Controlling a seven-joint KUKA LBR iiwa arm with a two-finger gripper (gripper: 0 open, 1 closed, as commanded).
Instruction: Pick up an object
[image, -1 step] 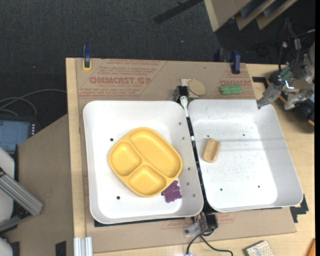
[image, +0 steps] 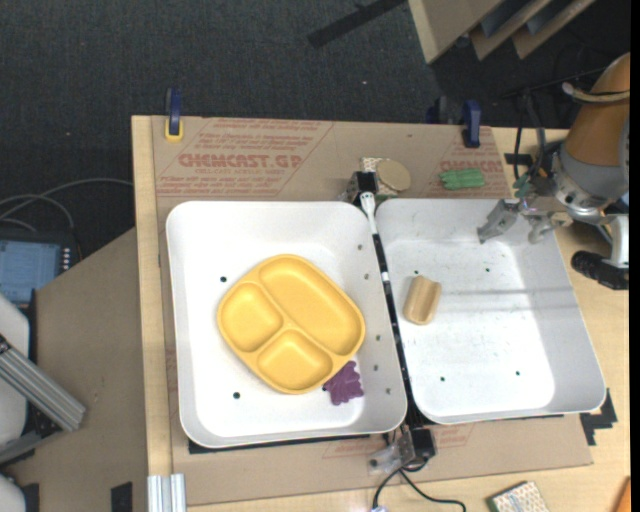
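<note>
Objects for picking lie loose in the two shallow white bins (image: 190, 300), a small purple lump (image: 344, 383) nearest beside the yellow divided plastic plate (image: 289, 322), a tan wooden cylinder (image: 421, 299) alone farther right, while the hand (image: 512, 220) hovers beyond it, prongs apart, holding nothing.

I see smooth, glossy yellow plastic on the tray (image: 290, 322), matt white bins (image: 200, 380), a wooden-looking block (image: 421, 299), and a brown paper-covered bench (image: 250, 155).
</note>
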